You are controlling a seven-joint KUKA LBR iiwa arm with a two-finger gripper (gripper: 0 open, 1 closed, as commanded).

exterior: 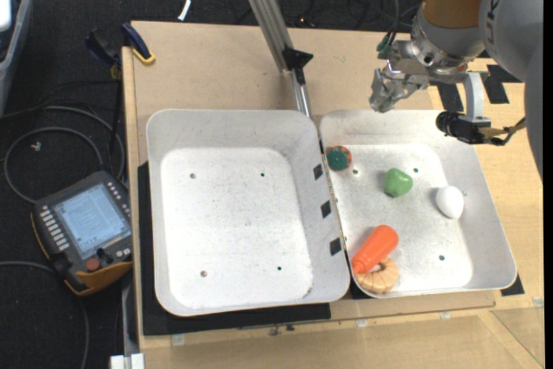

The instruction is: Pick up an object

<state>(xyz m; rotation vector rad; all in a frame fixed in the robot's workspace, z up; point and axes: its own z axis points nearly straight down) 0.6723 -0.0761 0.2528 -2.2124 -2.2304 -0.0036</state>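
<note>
Hanging above the far edge of the right bin (484, 186), the gripper (384, 95) carried nothing, and whether it was spread or closed I could not tell. Below it lay a small multicoloured ball (339, 157) by the near-left wall, a green pepper (397, 182), a white egg (449, 201), and a carrot (376, 247) touching a pale shrimp (381, 276).
</note>
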